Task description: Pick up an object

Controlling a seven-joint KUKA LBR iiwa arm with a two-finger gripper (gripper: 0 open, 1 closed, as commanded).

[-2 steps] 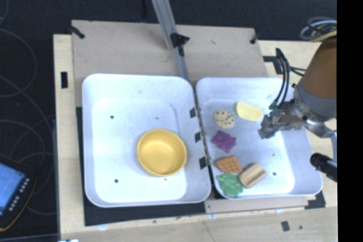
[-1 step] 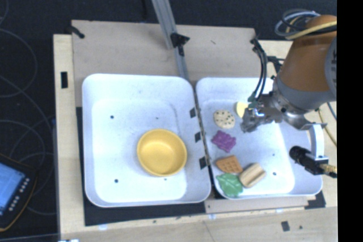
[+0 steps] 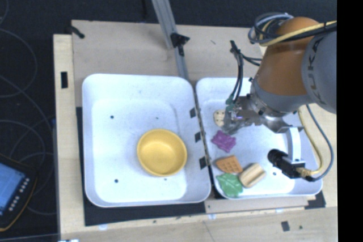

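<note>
**Pincer (image 3: 231, 123) low in the bin with the purple piece**

Pincer hangs under the grey and orange arm (image 3: 286, 73), just past the purple piece (image 3: 223, 141) on its far side in the view. It is very near to the piece, but I cannot tell if they touch. I also cannot tell whether the pincer is spread or pressed together, because the wrist covers it from above.

The purple piece lies crumpled in a shallow white bin (image 3: 266, 192), close to the wall next to the neighbour bin. A small cream thing (image 3: 219, 117) sits just beyond the purple piece, beside the pincer. On the near side of the purple piece lies a flat orange-brown piece (image 3: 228, 165), near it but apart. Further the same way, a green lump (image 3: 228, 185) rests in the corner of the bin, touching the orange-brown piece. A pale tan roll (image 3: 253, 175) lies beside these two, on the side away from the neighbour bin.

In the second bin (image 3: 102, 122), well apart from the purple piece, a yellow bowl (image 3: 161, 151) stands upright. Both bins rest on the pale wooden worktop (image 3: 125, 48).
</note>
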